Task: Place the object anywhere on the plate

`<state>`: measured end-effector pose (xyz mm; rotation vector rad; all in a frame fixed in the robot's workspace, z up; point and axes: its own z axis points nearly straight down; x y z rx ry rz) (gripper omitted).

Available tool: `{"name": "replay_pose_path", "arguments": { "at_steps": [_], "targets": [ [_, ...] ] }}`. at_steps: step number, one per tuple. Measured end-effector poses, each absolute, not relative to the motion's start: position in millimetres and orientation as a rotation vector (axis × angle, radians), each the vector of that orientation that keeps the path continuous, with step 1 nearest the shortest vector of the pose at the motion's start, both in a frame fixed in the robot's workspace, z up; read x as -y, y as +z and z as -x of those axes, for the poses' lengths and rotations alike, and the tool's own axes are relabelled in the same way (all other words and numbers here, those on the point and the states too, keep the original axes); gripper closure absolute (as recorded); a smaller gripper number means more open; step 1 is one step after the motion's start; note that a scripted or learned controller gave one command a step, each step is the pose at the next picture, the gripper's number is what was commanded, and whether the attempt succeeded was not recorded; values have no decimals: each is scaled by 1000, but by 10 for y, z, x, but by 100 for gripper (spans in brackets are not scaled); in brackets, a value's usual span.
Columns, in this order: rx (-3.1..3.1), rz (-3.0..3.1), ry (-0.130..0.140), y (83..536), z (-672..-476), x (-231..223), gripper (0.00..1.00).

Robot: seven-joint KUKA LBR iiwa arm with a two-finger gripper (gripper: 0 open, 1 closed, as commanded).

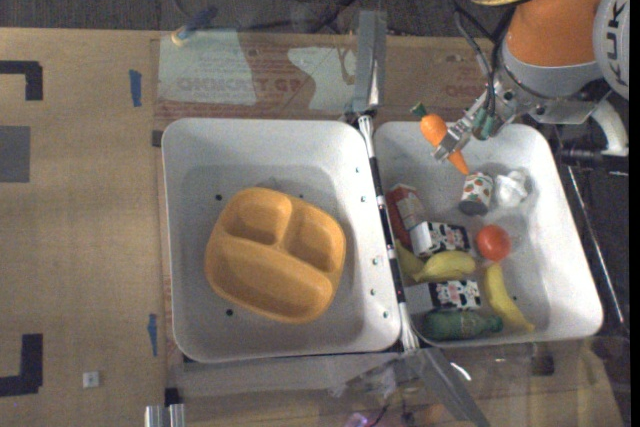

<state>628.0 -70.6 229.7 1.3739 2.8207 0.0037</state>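
Observation:
A toy carrot [434, 129] with a green top hangs over the back left part of the right bin [562, 260]. My gripper [452, 143] is shut across the carrot's middle, and the orange tip pokes out below the fingers. The yellow-orange divided plate [275, 255] lies in the left bin [185, 215], well to the left of and nearer than the gripper, with nothing on it. The arm's orange band and grey wrist reach in from the upper right.
The right bin holds a red can [405, 208], two cow-print cartons [441, 237], two bananas [446, 265], a tomato [493, 242], a green bottle [460, 325], a small cup [477, 192] and a white crumpled item [513, 186]. A ridge [385, 235] divides the bins.

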Motion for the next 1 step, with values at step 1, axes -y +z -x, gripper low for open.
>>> {"name": "replay_pose_path", "arguments": {
  "at_steps": [1],
  "targets": [
    [-2802,-1409,5,3043,-6229,-109,100]
  ]
}}
